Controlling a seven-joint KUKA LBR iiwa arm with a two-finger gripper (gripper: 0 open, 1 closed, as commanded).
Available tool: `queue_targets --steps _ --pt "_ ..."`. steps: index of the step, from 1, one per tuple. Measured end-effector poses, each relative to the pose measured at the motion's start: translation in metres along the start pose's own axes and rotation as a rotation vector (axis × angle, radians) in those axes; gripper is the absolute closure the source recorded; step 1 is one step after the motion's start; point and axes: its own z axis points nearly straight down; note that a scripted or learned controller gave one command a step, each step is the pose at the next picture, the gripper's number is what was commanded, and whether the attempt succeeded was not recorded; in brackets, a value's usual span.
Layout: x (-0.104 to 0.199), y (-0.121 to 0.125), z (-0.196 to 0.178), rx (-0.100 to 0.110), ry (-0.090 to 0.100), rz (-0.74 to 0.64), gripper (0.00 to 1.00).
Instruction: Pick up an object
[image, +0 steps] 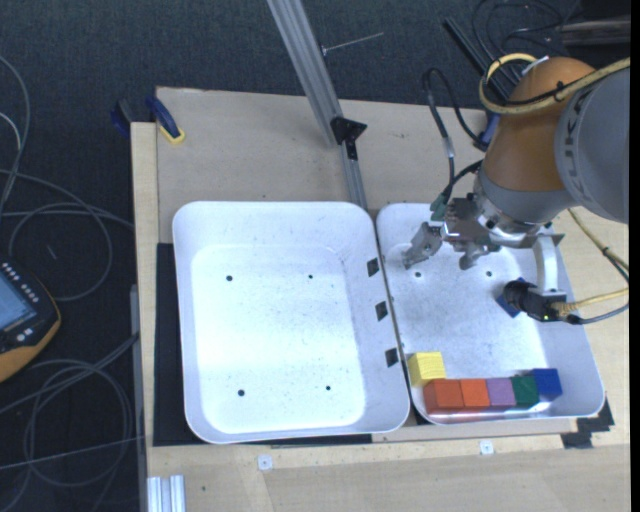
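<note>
Several coloured blocks lie in a row along the front wall of the right bin (575, 360): a yellow block (427, 366), a red-orange block (445, 394), an orange block (475, 392), a purple block (502, 391), a green block (525, 388) and a blue block (546, 381). My gripper (444, 250) hangs over the back part of the right bin, well behind the blocks. Its two fingers are spread apart, with nothing between them.
The left bin (200, 225) sits beside the right one, joined by black clips (380, 310). A slanted metal pole (320, 90) rises behind the bins. A black connector with cables (530, 300) hangs off the arm over the right bin. Cables lie on the floor at left.
</note>
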Motion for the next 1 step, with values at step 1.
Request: queue_targets --steps 1 --pt "0.0017 -0.0092 -0.141 -0.01 -0.002 0.002 0.0"
